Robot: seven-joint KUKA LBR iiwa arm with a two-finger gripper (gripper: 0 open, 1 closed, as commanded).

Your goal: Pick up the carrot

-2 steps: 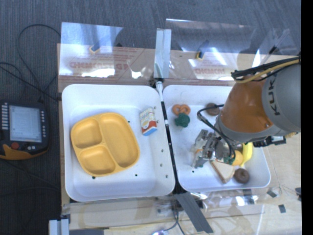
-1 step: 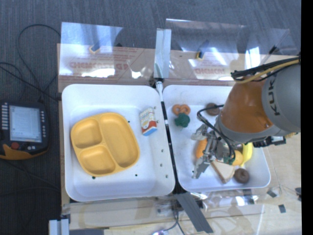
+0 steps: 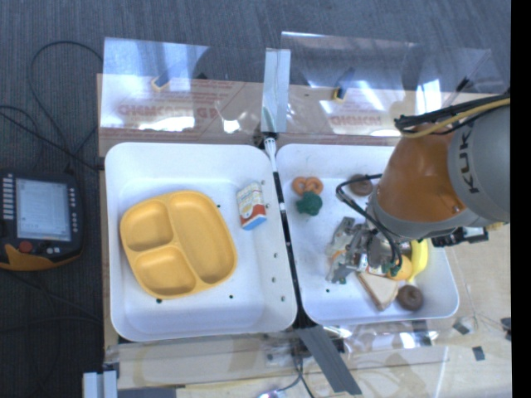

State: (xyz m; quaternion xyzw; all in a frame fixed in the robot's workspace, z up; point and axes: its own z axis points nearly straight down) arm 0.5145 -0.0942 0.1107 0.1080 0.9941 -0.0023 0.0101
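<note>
In the camera view, the gripper [image 3: 347, 254] hangs low in the right bin [image 3: 440, 305], and I cannot tell its state. A sliver of orange beneath it, likely the carrot [image 3: 335, 258], lies near the sandwich slice [image 3: 379, 288] and banana [image 3: 417, 258]. The crowding could cause a wrong catch, or nudge the carrot aside.

Dark grey ribbed carpet [image 3: 207, 7] covers the floor around the pale wooden bench [image 3: 465, 371]. A black cable [image 3: 58, 56] loops across it toward a grey handheld control pendant [image 3: 37, 218] at left.
</note>
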